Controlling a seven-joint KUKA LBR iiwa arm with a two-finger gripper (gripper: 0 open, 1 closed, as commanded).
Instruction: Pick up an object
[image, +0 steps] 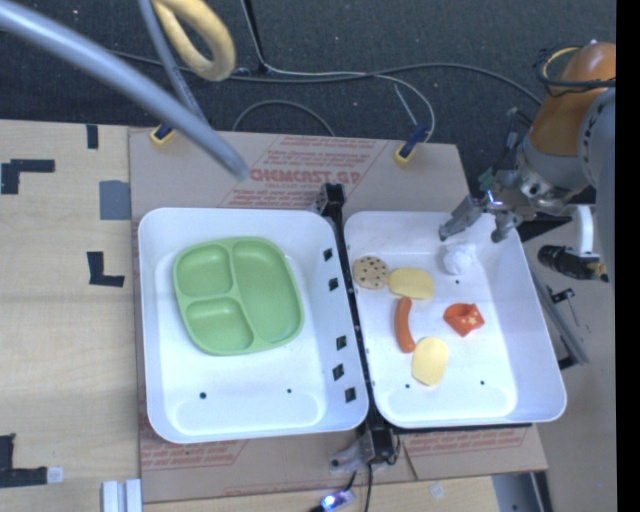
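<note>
My gripper (476, 230) hangs over the back right part of the right bin (520, 395), open, with nothing between its fingers. A small white object (458, 261) lies just below its left finger (453, 226), apart from it. Further into the bin lie a round cookie (370, 271), a pale yellow piece (412, 284), an orange sausage (403, 325), a red piece (464, 318) and a second yellow piece (430, 361).
The left bin (170, 400) holds a green divided plate (238, 295). A black divider with clips (340, 300) runs between the bins. Cables (420, 110) cross the dark floor behind, and a grey pole (120, 75) slants over the back left.
</note>
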